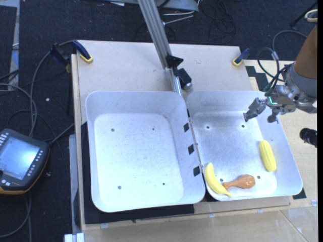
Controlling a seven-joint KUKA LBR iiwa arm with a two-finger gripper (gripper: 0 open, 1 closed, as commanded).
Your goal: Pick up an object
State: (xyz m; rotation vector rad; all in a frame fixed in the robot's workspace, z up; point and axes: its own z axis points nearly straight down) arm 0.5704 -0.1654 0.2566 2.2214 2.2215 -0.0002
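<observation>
In the right bin point(222, 130) lie three items near its front. A yellow banana point(214, 180) rests against the front left corner, an orange-brown drumstick-shaped toy point(241, 182) lies just right of it, and a yellow corn cob point(267, 156) sits by the right wall. My gripper point(262, 110) hangs over the bin's back right part, above and behind the corn cob. Its two dark fingers stand apart with nothing between them.
The left bin point(133, 150) stands beside the right one, sharing a middle wall. A metal camera pole point(159, 34) rises behind the bins. Yellow clamps point(86, 58) mark the bench's back corners. A teach pendant point(17, 160) lies on the floor at left.
</observation>
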